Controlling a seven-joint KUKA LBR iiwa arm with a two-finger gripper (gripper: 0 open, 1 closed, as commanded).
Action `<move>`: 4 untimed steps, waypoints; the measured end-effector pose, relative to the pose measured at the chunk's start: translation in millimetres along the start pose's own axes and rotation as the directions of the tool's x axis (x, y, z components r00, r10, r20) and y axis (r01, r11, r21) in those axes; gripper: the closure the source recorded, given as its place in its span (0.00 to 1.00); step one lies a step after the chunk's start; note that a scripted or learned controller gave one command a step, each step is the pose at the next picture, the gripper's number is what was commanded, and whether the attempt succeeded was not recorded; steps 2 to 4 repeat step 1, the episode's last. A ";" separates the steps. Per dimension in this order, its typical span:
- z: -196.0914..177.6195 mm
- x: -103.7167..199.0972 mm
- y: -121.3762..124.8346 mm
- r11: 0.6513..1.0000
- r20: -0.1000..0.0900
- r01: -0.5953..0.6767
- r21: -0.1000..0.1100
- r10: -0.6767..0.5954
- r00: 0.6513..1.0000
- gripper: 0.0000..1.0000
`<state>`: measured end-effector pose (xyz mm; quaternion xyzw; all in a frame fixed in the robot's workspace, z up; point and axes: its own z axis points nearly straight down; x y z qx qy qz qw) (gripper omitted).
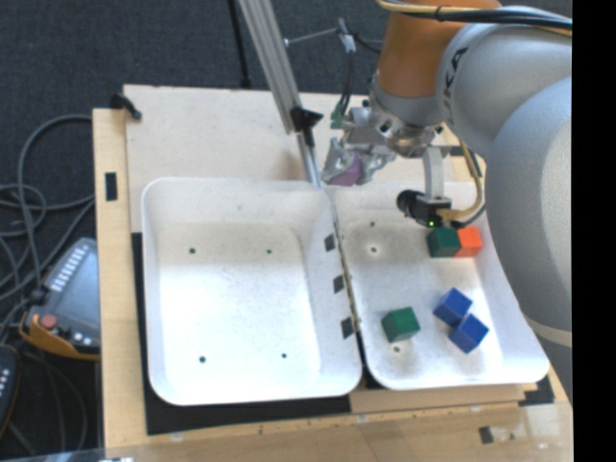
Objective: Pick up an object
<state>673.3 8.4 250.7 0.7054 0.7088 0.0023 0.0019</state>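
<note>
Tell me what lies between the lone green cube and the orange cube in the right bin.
Camera view: bare white bin floor between green cube and orange cube.

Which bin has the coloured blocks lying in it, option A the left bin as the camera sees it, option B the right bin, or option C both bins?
B: the green block, the two blue blocks, and the dark green and orange blocks all lie in the right bin, none in the left bin.
</note>
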 end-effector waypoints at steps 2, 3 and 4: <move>-72.3 -11.1 -86.6 1.000 0.000 -0.005 0.000 0.005 1.000 1.00; -72.3 -11.1 -86.6 1.000 0.000 -0.005 0.000 0.005 1.000 1.00; -72.3 -11.1 -86.6 1.000 0.000 -0.005 0.000 0.005 1.000 1.00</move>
